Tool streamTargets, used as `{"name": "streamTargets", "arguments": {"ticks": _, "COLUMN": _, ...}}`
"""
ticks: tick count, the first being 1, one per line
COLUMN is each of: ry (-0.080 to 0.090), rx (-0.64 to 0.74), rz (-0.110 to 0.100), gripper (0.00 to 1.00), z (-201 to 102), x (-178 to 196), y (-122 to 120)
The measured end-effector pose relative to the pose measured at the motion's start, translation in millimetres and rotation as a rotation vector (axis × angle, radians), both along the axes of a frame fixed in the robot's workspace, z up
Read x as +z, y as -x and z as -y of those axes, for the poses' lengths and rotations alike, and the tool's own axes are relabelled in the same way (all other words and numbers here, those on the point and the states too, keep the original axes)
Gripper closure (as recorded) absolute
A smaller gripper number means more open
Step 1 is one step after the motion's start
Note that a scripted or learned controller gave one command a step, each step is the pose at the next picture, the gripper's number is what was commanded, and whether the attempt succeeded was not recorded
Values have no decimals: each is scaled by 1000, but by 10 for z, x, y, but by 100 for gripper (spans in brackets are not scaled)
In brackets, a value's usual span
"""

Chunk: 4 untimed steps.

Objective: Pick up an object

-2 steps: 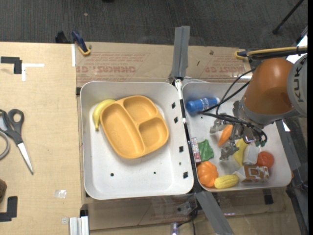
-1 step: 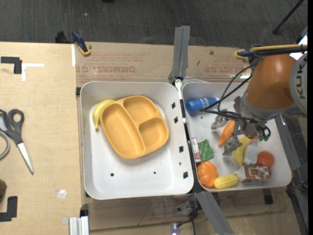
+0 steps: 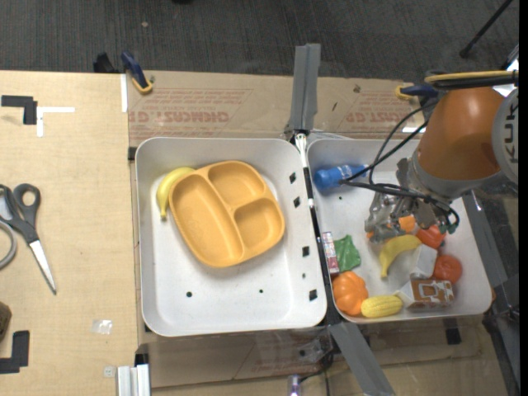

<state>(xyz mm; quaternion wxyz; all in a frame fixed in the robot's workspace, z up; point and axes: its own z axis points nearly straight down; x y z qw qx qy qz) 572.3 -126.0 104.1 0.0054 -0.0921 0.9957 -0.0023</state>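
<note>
Reading mirrored print on cardboard point(image 3: 210, 110), "KU" on arm point(image 3: 462, 134)

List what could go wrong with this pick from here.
1. Clutter: the gripper sits low in the right bin among toys packed close together, so it may close on two or push one aside.
2. The banana just below it is curved and smooth and may slip out.
3. The cables hanging by the wrist might snag on the bottle.
</note>
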Motion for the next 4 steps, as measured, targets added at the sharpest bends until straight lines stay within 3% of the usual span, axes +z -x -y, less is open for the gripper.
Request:
{"name": "streamTargets", "arguments": {"ticks": 1, "ry": 0, "rx": 0, "rz": 0, "gripper": 0, "z": -1, "x": 0, "y": 0}}
{"name": "streamTargets", "arguments": {"ticks": 2, "ry": -2, "rx": 8, "rz": -8, "gripper": 0, "z": -20, "x": -111, "y": 63}}
{"name": "streamTargets", "arguments": {"ticks": 3, "ry": -4, "rx": -9, "rz": -8, "gripper": 0, "z": -56, "x": -118, "y": 569}}
{"name": "streamTargets", "arguments": {"ticks": 4, "ry": -5, "rx": -137, "rz": -5, "gripper": 0, "z": -85, "x": -107, "y": -44}}
